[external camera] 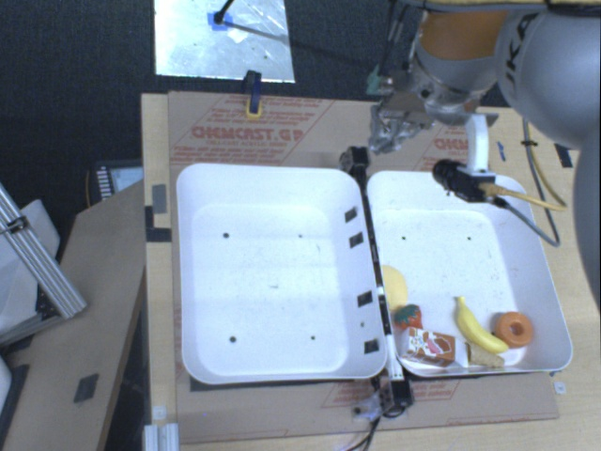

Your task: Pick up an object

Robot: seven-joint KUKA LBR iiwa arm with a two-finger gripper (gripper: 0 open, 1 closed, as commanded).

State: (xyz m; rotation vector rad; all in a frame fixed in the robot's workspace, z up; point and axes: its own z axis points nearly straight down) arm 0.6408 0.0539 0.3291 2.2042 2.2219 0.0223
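Banana (474, 327) lies in right bin (526, 252); gripper (390, 139) above rim, jaws' state unclear.

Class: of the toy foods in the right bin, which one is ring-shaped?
The orange doughnut-like ring, with a hole through its middle, beside the long yellow banana; the other pieces are solid.

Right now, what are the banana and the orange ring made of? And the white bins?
The banana looks like smooth plastic: an even yellow with a slight sheen, probably a toy. The orange ring looks matte, maybe foam or rubber; hard to tell. The white bins seem like thin moulded plastic, with rounded corners and lips.
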